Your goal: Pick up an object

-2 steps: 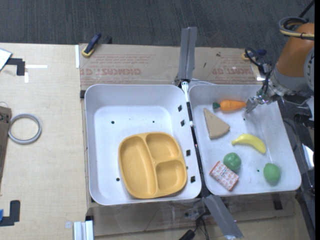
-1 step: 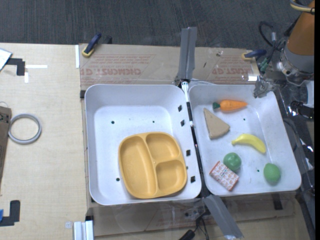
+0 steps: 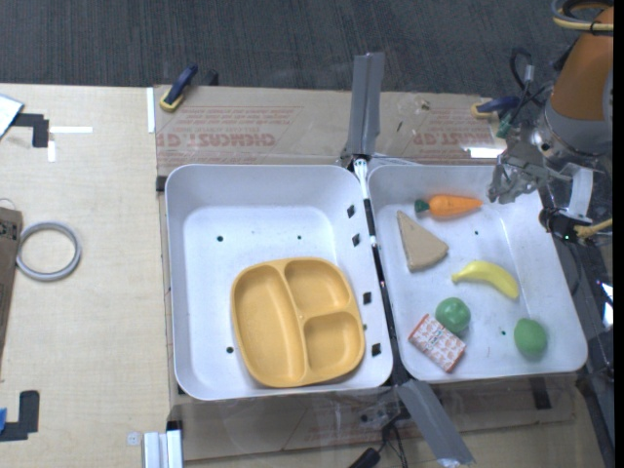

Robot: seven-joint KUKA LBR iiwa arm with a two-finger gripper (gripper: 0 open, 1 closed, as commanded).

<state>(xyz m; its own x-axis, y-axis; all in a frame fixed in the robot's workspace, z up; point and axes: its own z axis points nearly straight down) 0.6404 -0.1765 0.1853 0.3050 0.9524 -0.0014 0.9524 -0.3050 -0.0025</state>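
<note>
Hovering at the right bin's [image 3: 575, 354] far right corner, our gripper [image 3: 509, 185] is hanging just beside the carrot [image 3: 454, 205], and we're unable to tell how it is set. We're seeing the wedge [image 3: 421, 244], banana [image 3: 487, 278], two green fruits [image 3: 452, 313] and a red packet [image 3: 436, 343] lying nearby.

The counter [image 3: 88, 359] bears two white bins [image 3: 195, 203], a tape roll [image 3: 47, 251] and a blue clamp [image 3: 179, 86].
</note>
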